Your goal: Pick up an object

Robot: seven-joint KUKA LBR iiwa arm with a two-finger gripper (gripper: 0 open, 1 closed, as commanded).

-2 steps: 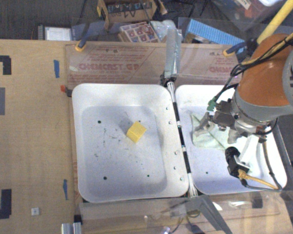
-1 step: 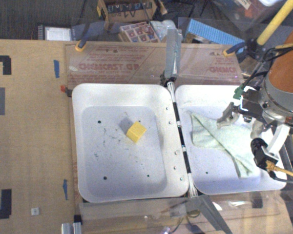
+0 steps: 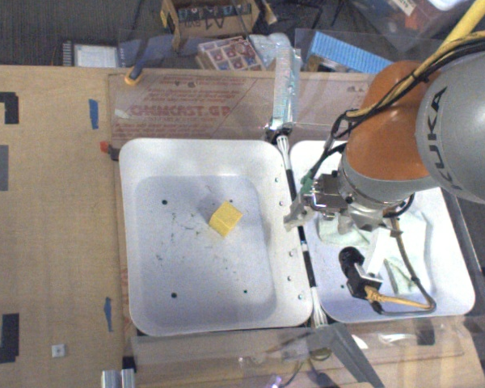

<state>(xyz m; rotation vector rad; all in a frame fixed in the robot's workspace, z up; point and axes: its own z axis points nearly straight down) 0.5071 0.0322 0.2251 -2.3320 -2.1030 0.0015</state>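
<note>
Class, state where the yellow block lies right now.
In the camera view, the yellow block lies near the middle of the left-hand bin, left of the arm.

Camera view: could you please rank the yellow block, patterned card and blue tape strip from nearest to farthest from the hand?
1. yellow block, in the left bin, left of the hand.
2. patterned card, past the left bin's far rim.
3. blue tape strip, on the bench, far left.
</note>
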